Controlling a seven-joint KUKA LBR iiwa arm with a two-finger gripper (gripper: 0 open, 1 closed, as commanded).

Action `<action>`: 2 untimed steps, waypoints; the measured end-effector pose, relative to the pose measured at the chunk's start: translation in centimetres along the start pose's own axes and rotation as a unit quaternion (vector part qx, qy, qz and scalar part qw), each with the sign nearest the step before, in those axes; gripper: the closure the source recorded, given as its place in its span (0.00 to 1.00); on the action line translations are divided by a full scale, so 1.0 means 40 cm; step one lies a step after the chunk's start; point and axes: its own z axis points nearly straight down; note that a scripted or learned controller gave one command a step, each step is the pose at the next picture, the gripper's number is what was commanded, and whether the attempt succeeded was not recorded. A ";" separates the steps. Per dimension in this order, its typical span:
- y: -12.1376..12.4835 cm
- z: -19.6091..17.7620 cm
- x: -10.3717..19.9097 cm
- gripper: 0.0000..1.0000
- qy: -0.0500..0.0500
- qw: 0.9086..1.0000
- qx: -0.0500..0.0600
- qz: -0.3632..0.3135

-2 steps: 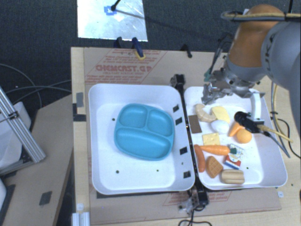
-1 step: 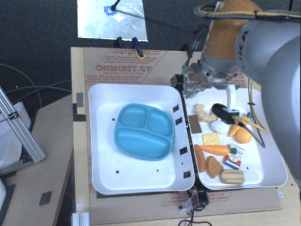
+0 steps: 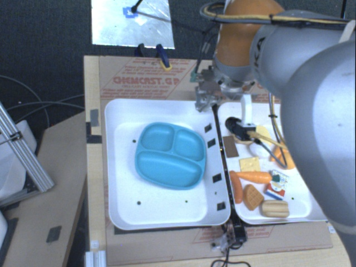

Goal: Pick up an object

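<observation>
Gripper point(image 3: 207, 100): upper centre, above divider between bins; finger state cannot tell, nothing visibly held. Carrot point(image 3: 253, 177), bread roll point(image 3: 274, 208): lower right bin point(image 3: 300, 210), crowded. Blue tray point(image 3: 170, 155): centre. Advise isolated edge item, vertical descent.

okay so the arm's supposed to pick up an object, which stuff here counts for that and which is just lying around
For the job:
gripper, over the divider between the bins
carrot, cheese slice, bread roll, cracker, all in the right bin

Just lying about:
blue divided plate in the left bin
cardboard sheet under the bins
</observation>
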 end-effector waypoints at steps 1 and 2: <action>0.005 -0.032 0.002 1.00 0.000 1.000 0.000 0.001; -0.006 -0.013 0.009 1.00 -0.001 1.000 0.001 0.002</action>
